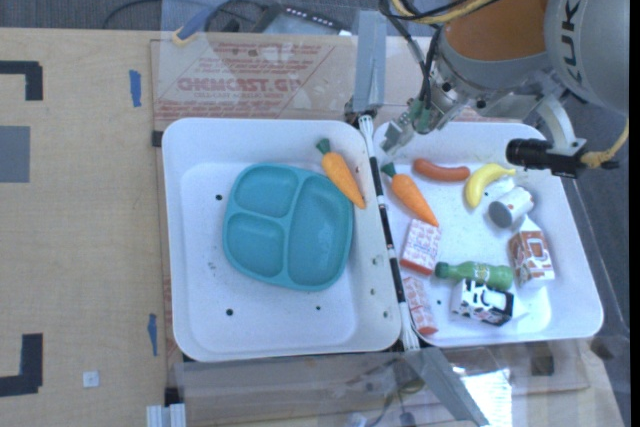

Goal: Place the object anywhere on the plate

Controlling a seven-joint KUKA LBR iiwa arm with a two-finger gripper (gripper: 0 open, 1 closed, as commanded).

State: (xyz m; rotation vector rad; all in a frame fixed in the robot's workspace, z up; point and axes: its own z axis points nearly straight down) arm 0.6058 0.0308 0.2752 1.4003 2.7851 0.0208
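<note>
A teal divided plate (pixel 288 227) lies in the left bin (pixel 195 315). An orange carrot with a green top (pixel 341 176) rests slantwise against the plate's upper right rim, by the wall between the bins. My gripper (pixel 413 121) hangs over the far left corner of the right bin (pixel 575 300), up and to the right of that carrot and apart from it. A second carrot (pixel 412 197) lies in the right bin, below the gripper. I see nothing held in the gripper.
The right bin holds a sausage (pixel 441 171), a banana (pixel 486 182), a small grey cup (pixel 508 208), two red-and-white cartons (pixel 421 247) (pixel 531 257), a green bottle (pixel 475 272) and a black-and-white box (pixel 483 301). A clear plastic sheet (pixel 250 80) lies behind the left bin.
</note>
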